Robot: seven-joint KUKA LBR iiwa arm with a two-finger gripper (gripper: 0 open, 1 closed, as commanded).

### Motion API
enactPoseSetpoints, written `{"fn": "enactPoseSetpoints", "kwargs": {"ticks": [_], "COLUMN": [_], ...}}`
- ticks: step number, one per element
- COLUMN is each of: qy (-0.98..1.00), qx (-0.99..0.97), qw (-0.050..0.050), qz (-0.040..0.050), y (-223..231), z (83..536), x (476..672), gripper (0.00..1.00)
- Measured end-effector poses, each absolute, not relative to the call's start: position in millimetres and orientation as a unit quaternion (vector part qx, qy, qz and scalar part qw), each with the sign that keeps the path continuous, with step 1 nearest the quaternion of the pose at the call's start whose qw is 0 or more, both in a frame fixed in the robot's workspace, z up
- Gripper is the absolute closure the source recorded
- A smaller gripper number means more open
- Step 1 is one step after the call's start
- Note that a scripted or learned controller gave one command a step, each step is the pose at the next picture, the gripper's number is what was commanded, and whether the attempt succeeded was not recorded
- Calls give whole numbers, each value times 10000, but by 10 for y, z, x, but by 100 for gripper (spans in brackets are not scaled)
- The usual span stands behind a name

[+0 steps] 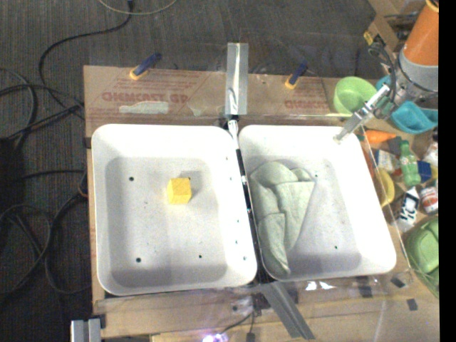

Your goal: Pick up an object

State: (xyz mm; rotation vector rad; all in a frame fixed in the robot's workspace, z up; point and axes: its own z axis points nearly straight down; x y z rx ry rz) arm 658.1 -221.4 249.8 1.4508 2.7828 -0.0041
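Note:
A small yellow cube (179, 190) lies in the left white bin (114, 155), a little left of that bin's middle. In the right white bin (356, 212) a pale green cloth (281, 205) is crumpled along the left half, reaching from mid-bin down to the front wall. My gripper (347, 129) hangs over the right bin's far right corner, on the grey arm with its orange band (427, 27) coming in from the upper right. It is well apart from the cloth and far from the cube, and nothing shows in it.
Right of the bins sits clutter: a green bowl (354, 93), a teal dish (419, 116), small bottles (410, 166) and a green container (427, 251). Two clamps (144, 65) (296, 75) and a metal bar (236, 84) stand at the back edge. Cables (43, 120) trail on the floor at left.

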Motion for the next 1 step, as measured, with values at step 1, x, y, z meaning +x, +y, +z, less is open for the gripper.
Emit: {"fn": "enactPoseSetpoints", "kwargs": {"ticks": [1], "qy": [9113], "qx": [4117], "qw": [16], "qz": [-15], "y": [-2220], "z": [2613], "x": [6459], "gripper": [0]}}
